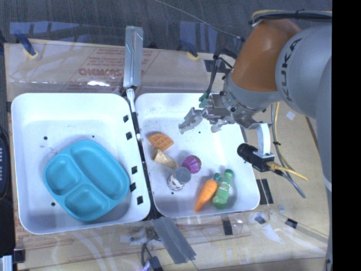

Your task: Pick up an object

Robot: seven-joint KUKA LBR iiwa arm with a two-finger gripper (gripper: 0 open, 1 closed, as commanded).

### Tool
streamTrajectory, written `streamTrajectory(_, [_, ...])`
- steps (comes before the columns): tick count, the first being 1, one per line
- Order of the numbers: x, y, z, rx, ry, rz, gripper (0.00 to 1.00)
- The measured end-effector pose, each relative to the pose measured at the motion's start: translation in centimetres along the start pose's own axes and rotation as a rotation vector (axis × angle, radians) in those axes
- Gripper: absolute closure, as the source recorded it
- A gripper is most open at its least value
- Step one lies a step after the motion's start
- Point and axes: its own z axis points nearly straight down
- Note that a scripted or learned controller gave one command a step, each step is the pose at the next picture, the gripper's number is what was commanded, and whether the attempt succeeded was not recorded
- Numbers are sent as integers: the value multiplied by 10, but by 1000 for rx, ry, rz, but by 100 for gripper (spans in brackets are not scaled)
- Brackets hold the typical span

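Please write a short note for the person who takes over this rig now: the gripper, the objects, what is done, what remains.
Gripper: open, holding nothing, above the back of the right bin.
Objects, all in the right bin's front half: bread, wedge, purple cup, can, carrot, green bottle.
Left bin: blue tray.
Done: nothing picked.
Left: descend, grasp one object, lift.

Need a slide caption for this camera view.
Gripper hovers over the right bin of toys; blue tray in left bin.
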Motion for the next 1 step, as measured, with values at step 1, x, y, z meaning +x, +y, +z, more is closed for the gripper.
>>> streamTrajectory(1, [-26, 28, 145, 7, 1, 1, 0])
